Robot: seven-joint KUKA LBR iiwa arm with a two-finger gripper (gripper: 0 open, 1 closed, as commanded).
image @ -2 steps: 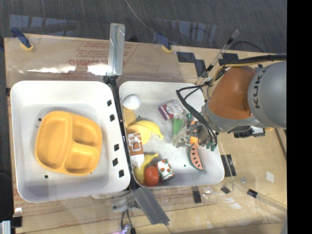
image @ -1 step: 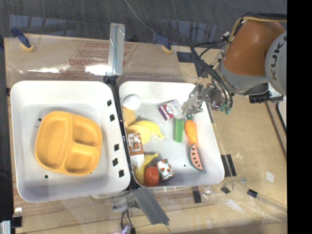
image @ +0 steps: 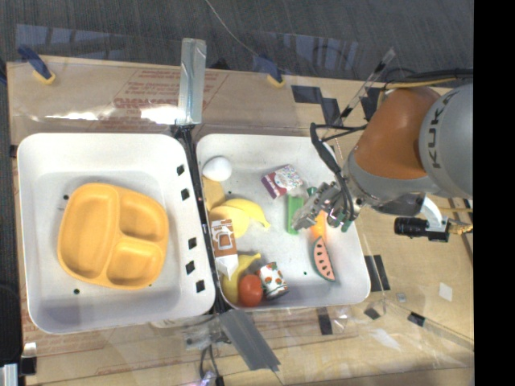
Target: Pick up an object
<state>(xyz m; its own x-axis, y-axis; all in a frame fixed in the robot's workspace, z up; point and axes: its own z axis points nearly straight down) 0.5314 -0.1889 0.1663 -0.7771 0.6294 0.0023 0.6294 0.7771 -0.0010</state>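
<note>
White plastic makes up both shallow bins on the bench: the left bin (image: 40,296) holds a yellow compartment tray (image: 113,233) lying flat near its middle, and the right bin (image: 354,284) holds a scatter of toy food. Reaching in from the right, the grey arm (image: 438,147) with its orange band has its gripper (image: 323,207) low over the right-hand part of that bin. The fingers sit against a green packet (image: 294,211) and a small orange piece (image: 319,227), but the tangle of wires and dark metal there blurs the tips, so I cannot tell how far apart they are or whether anything is caught between them. Just below the gripper lies a watermelon slice (image: 323,259). A purple-and-white packet (image: 281,180) lies to the upper left of the gripper, and a white egg (image: 216,168) sits near the bin's top-left corner. Along the left wall are a banana (image: 241,212), a brown carton (image: 223,238), a red tomato (image: 250,290) and a small patterned can (image: 271,278), close together.
</note>
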